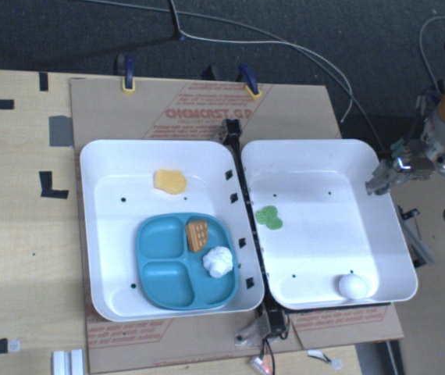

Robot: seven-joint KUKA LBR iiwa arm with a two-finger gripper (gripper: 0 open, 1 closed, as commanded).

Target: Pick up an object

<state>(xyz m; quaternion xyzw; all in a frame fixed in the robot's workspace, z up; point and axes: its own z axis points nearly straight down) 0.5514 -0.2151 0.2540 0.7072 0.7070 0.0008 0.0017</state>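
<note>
My gripper [379, 180] hangs over the right rim of the right bin [316, 151], apart from every object. In that bin, a small flat green piece [268, 217] lies near the left wall and a white ball [354, 286] rests in the front right corner. The left bin [105, 162] holds a blue divided tray [164, 276]. A brown waffle-like piece [197, 235] sits in the tray's upper right compartment, and a white crumpled lump [218, 262] sits at the tray's right edge. A yellow piece [170, 181] lies on the bin floor behind the tray.
Both bins stand on a cardboard sheet [207, 108] held by two clamps at the back. A thin cable [285, 45] runs across the dark floor behind. Black clips line the seam between the bins.
</note>
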